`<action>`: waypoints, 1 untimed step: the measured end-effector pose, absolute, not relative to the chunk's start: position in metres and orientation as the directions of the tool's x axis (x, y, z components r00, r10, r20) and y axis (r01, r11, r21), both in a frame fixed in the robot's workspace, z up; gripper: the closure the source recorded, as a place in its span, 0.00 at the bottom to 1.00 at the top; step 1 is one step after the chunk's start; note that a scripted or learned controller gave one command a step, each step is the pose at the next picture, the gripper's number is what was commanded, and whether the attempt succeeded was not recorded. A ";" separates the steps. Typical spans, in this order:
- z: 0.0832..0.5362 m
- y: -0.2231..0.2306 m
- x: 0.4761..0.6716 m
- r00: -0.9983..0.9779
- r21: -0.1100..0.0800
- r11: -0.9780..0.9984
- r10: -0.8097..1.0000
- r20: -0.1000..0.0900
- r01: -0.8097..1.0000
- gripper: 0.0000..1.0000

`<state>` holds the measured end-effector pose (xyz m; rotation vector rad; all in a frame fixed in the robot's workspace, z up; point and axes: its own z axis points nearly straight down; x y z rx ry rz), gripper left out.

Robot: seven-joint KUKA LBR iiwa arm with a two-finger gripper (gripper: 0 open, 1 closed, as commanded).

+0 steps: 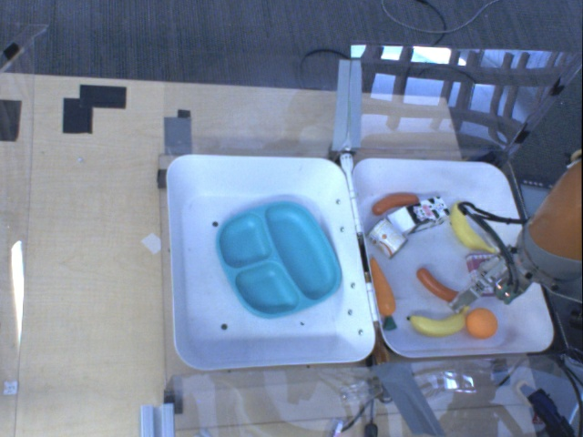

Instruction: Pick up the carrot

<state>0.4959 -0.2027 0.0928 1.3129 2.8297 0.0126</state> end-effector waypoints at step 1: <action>0.093 -0.208 0.494 -0.780 0.008 0.780 0.626 -0.022 0.626 0.00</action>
